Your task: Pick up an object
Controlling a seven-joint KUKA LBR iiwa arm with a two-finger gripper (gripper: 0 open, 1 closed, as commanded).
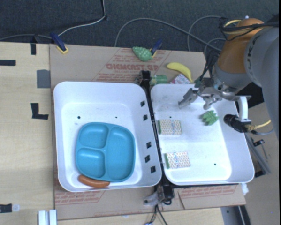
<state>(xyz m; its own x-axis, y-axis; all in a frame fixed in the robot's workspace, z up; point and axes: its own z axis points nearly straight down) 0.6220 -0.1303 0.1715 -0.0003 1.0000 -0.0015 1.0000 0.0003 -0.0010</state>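
Hovering spread and holding nothing, the hand (200, 101) sits just beside the green toy (209, 118).

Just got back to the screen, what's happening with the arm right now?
The grey arm's pincer hangs open over the right white bin, near its far end, holding nothing. A small green leafy toy lies just beside it; two patterned flat packets lie nearer the divider. In the left white bin sit a blue divided plate and an orange sausage-shaped toy.

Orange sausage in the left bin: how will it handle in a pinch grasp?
The orange sausage looks smooth and rounded, so it may roll or slip. It lies wedged between the blue plate and the bin wall, likely leaving fingers little room.
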